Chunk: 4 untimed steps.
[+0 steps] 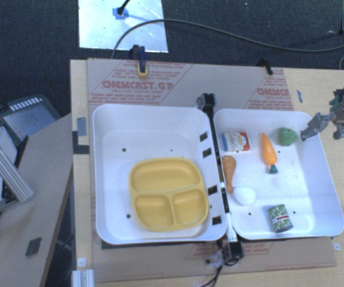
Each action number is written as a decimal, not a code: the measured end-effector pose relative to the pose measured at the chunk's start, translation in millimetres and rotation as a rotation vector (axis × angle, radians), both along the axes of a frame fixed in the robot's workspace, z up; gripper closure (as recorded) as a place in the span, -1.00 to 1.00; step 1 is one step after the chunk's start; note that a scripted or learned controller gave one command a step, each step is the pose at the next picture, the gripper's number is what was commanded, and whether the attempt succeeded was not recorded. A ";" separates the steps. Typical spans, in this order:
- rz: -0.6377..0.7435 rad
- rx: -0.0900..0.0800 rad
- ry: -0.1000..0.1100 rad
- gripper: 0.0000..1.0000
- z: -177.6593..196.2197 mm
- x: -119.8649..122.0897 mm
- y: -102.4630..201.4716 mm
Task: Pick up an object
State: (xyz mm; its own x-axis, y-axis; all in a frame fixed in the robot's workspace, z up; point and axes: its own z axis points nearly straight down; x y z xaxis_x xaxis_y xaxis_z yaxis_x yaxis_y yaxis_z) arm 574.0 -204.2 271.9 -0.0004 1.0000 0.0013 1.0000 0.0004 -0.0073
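Left bin [109, 160] just has a yellow divided tray [169, 193] sitting in it. Right bin [324, 187] holds a small packet [236, 141], carrot [269, 150], green ball [287, 136], drumstick [228, 169], white egg [244, 195] and green can [280, 217]. The gripper [313, 127] hangs at that bin's far right edge near the green ball, gripping nothing.

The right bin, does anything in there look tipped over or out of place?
The green can lies on its side near the right bin's front edge. The carrot and other items simply lie loose; nothing looks spilled or damaged.

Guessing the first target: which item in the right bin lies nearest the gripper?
The green round item, at the bin's far right corner, just left of the gripper; the carrot lies farther left.
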 end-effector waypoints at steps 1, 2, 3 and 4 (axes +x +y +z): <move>0.003 -0.002 -0.009 -1.00 5.1 2.0 0.5; 0.002 -0.001 -0.007 -1.00 -36.7 5.4 2.4; 0.004 0.000 -0.006 -1.00 -94.5 11.3 9.9; 0.001 -0.001 -0.006 -1.00 -136.1 11.5 9.0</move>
